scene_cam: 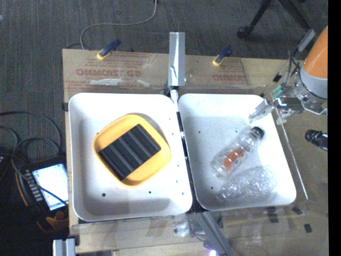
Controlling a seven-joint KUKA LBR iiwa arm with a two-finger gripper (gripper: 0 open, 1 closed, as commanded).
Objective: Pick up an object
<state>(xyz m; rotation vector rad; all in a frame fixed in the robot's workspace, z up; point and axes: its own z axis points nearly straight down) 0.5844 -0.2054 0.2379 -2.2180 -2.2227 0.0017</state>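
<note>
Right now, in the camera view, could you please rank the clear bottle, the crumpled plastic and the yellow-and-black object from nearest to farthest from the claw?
1. Clear bottle, in the right bin, its dark cap just below the claw.
2. Crumpled plastic, in the same bin, at its near edge beyond the bottle.
3. Yellow-and-black object, in the left bin, across the divider.

Yellow tray (133, 149) with black ribbed centre; clear bottle (237, 152), orange inside, black cap; white bins (85, 143); brown bench (96, 73) with faded red lettering.
</note>
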